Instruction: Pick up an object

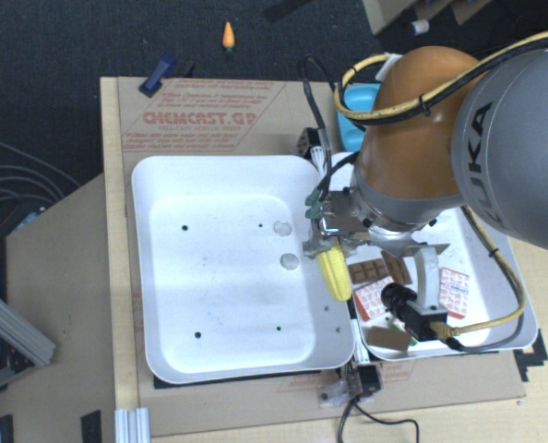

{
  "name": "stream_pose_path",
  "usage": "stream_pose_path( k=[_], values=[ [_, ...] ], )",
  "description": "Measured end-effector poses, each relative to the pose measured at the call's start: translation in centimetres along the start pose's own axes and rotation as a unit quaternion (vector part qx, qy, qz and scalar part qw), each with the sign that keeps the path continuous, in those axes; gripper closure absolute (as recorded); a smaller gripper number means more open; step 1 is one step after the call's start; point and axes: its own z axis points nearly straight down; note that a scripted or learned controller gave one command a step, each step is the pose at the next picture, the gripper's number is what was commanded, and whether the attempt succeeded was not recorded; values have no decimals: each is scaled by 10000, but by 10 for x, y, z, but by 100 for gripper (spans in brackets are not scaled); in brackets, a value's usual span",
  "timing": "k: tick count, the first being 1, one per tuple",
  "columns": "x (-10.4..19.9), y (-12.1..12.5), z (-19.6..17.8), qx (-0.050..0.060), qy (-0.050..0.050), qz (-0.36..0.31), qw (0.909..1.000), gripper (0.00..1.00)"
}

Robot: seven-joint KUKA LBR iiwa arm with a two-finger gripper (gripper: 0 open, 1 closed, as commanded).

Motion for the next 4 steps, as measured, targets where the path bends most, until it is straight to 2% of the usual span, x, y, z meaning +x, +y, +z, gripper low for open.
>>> stream_pose_path(
  k=[1, 3, 4],
  values=[
    [0, 0, -10, -1, -1, -1, 10000, 100],
    [-72, -5, 3, -4, -3, 7, 10000, 100],
    [-99, 9, 1, -27, -8, 5, 10000, 100]
  ],
)
